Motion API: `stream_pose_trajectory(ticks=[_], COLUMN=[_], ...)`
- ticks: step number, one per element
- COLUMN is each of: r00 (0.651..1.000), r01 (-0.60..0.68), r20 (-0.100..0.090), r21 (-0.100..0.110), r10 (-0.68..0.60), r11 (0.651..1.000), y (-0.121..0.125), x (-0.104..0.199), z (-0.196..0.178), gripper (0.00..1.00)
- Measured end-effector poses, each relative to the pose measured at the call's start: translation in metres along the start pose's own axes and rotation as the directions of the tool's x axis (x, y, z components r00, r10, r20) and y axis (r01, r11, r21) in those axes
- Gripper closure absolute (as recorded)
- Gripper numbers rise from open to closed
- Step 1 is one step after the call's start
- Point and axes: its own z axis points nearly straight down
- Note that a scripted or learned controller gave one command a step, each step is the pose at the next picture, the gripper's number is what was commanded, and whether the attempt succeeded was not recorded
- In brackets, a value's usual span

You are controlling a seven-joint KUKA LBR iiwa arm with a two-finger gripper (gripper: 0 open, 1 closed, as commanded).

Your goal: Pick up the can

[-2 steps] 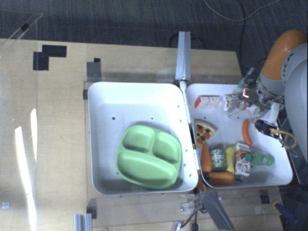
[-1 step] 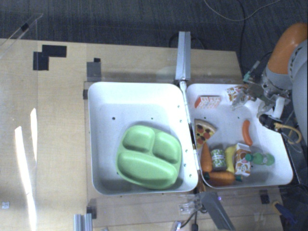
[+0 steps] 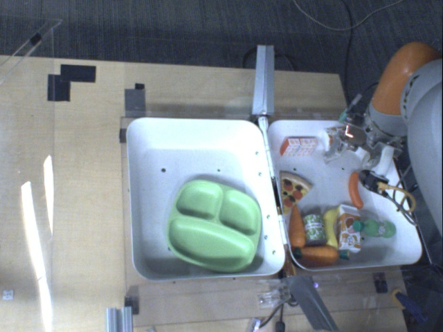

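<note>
gripper point(image 3: 344, 142) | fingers' state unclear, cannot tell | can point(image 3: 313, 229) apparently untouched, well apart

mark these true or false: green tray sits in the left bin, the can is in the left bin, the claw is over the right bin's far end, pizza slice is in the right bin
1. The green tray sits in the left bin. True.
2. The can is in the left bin. False: it lies in the right bin, among the toy food near its front.
3. The claw is over the right bin's far end. True.
4. The pizza slice is in the right bin. True, near the left wall.
5. The claw holds the can. False: the can is apart from it.
</note>
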Motion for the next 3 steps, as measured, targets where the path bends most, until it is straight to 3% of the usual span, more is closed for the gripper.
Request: stream_pose_trajectory(ticks=[1, 2, 3], r00=[0.998, 0.993, 0.983], r01=[-0.062, -0.119, -0.186], r20=[-0.002, -0.03, -0.004], r21=[0.014, -0.055, 0.042], r10=[0.062, 0.117, 0.186], r11=[0.998, 0.991, 0.982], y=[0.001, -0.045, -0.002], x=[-0.001, -0.01, 0.001], z=[0.004, 0.005, 0.005], gripper=[0.0, 0.0, 0.0])
